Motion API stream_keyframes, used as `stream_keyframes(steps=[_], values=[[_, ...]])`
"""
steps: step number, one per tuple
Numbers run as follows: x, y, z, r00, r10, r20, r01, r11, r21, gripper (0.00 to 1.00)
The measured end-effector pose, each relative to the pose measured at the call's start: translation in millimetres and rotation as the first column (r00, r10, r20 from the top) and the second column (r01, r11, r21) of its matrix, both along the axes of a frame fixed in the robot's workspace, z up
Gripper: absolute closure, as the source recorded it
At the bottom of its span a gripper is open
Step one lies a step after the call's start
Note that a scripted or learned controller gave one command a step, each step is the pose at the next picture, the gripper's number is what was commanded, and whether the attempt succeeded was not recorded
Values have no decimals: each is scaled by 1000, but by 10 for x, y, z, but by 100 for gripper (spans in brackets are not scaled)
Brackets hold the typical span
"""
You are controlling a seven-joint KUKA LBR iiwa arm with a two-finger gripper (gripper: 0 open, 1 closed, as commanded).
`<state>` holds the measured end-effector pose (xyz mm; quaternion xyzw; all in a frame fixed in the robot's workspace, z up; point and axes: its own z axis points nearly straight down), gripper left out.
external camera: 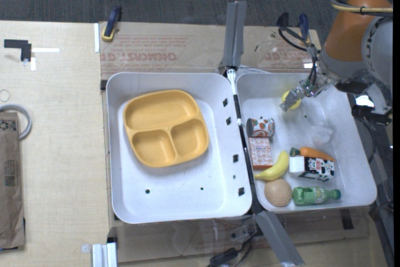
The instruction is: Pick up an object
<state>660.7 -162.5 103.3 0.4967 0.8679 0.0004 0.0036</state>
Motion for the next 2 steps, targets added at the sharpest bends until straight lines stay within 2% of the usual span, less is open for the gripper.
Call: stream_keyframes(steps=[1, 2], values=[[-11, 131, 52, 1000, 16, -4, -16, 1000, 1, 100], [-90, 1655, 889, 985, -174, -5, 174, 985, 2, 100]])
